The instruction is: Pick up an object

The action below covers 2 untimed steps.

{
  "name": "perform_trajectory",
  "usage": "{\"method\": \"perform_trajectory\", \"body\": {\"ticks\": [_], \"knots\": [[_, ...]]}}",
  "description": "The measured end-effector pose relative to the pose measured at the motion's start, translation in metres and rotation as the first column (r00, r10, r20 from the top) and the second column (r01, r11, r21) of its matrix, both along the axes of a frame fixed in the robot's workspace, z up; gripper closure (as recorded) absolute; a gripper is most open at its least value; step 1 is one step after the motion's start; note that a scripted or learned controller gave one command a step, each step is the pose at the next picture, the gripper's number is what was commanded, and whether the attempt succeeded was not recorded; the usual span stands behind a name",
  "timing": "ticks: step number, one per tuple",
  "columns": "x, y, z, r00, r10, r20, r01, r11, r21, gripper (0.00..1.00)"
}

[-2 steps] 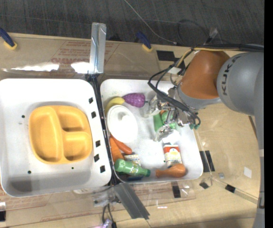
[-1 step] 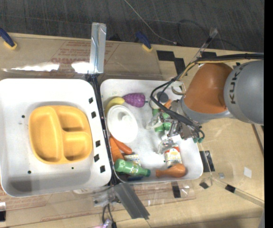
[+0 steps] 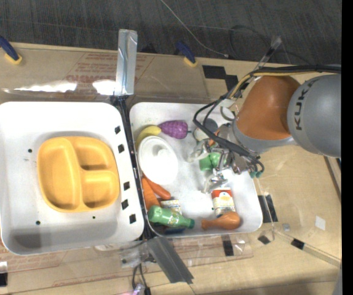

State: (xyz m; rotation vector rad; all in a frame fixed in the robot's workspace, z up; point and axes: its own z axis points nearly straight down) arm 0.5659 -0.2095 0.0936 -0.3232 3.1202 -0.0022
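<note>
Gripper (image 3: 216,176) low in the right bin (image 3: 250,192), over a green toy (image 3: 210,160) beside a red-labelled bottle (image 3: 223,200) (finger state cannot be told). Left bin (image 3: 10,165): yellow tray (image 3: 78,171). Cardboard bench (image 3: 299,226), dark floor beyond.

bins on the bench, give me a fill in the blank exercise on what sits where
1. The yellow divided tray lies in the ____ bin of the camera view.
2. The purple toy grapes lie near the right bin's ____ wall.
3. The green bottle lies on its side beside an ____ toy carrot.
4. The end effector is above the ____ bin.

Missing words: left; far; orange; right
</note>
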Motion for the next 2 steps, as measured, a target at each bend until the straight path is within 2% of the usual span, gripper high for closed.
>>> {"method": "perform_trajectory", "body": {"ticks": [1, 2], "knots": [[0.002, 0.002, 0.011, 1.0, 0.007, 0.005, -0.007, 1.0, -0.001, 1.0], [0.038, 0.007, 0.157, 0.991, -0.132, 0.01, 0.132, 0.991, -0.002, 1.0]]}}
